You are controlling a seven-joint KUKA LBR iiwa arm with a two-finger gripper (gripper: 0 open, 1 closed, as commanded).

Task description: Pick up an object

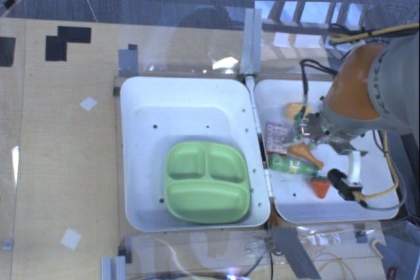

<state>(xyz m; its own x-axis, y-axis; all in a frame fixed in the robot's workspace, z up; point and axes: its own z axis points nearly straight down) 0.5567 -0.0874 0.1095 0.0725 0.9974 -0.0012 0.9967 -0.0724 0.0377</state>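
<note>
My gripper (304,130) hangs low over the middle of the right bin (374,203), with the grey arm and its orange band reaching in from the right. Right under and beside it lies an orange carrot-shaped toy (306,152). A green bottle (292,166) lies on its side just in front of that. A small red toy (320,188) sits near the bin's front. A yellow piece (295,109) shows behind the gripper, partly hidden by it. A red-and-white packet (276,136) lies at the bin's left wall.
The left bin (141,115) holds a green divided plate (207,181) in its front half. A low wall (257,134) separates the two bins. Clear brackets stand behind the bins.
</note>
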